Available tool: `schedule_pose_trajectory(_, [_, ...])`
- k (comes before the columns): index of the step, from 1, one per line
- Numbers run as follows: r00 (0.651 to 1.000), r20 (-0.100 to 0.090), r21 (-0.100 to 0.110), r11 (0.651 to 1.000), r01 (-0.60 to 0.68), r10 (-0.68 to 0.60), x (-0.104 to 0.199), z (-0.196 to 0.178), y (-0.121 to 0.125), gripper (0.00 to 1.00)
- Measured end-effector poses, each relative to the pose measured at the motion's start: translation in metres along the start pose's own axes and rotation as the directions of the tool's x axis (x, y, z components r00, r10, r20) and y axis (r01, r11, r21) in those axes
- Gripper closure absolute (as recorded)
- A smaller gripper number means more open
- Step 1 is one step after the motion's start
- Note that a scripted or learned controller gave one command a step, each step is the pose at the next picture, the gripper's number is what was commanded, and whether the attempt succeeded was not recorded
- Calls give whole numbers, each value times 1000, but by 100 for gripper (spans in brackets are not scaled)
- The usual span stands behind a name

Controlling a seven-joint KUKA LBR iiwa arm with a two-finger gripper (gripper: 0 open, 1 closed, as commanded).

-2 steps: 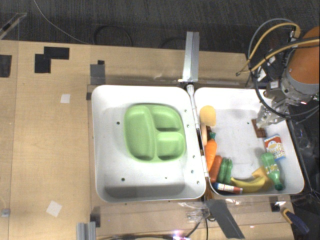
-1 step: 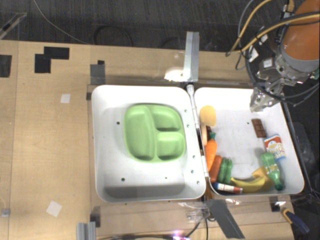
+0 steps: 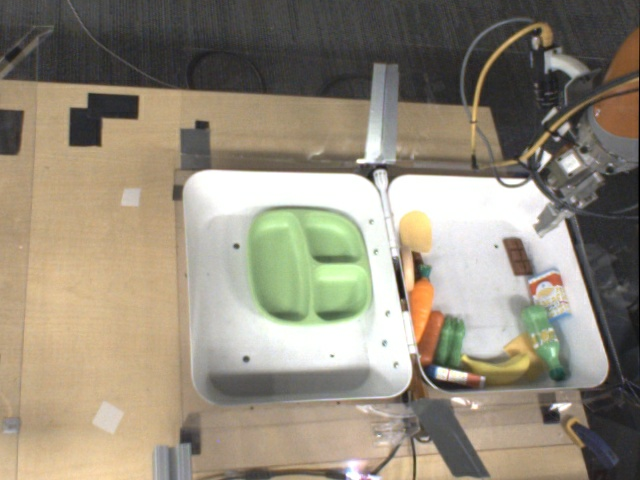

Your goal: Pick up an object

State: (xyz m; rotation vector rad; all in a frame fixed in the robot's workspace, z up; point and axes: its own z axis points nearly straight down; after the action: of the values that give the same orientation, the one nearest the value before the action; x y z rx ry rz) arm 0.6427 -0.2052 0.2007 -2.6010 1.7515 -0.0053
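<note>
- My claw [image 3: 552, 218] hangs over the far right corner of the right bin [image 3: 470, 200], just at its rim, with my wrist and its orange band reaching in from the right.
- I cannot tell from this slant whether it stands open or closed; nothing shows caught in it.
- So, as I judge it, the pick is not yet done: every object lies in the bin, none lifted.
- Nearest to me is the small brown chocolate bar [image 3: 517, 256], lying flat and alone toward the far right of the bin floor.
- Just nearer than that sits the little white and red carton [image 3: 549, 296], and beside it the green bottle [image 3: 544, 336], touching the banana [image 3: 498, 364] along the near wall.
- Against the bin's left wall lie the yellow lemon-like piece [image 3: 416, 231], the carrot [image 3: 422, 306] and a green vegetable [image 3: 453, 337], crowded together; a marker-like thing [image 3: 452, 375] lies in the near left corner.
- The left bin [image 3: 215, 268] holds only the green divided tray [image 3: 306, 264], well apart from me.
- What is left: choose one object, come down over it, close on it and lift. The chocolate bar looks the easiest reach, though it is thin and flat, so a grasp may slip.
</note>
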Motion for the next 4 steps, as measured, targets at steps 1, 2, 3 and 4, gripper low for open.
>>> schedule_pose_trajectory(1, [1000,-1,2,1000,1,-1,-1,-1,-1,0])
schedule_pose_trajectory(2, [998,4,-4,998,-57,57,-28,82,13,0])
schedule_pose_trajectory(3, [1000,-4,5,1000,21,-21,-26,111,40,0])
schedule_pose_trajectory(4, [1000,-7,6,1000,-31,31,-53,109,81,0])
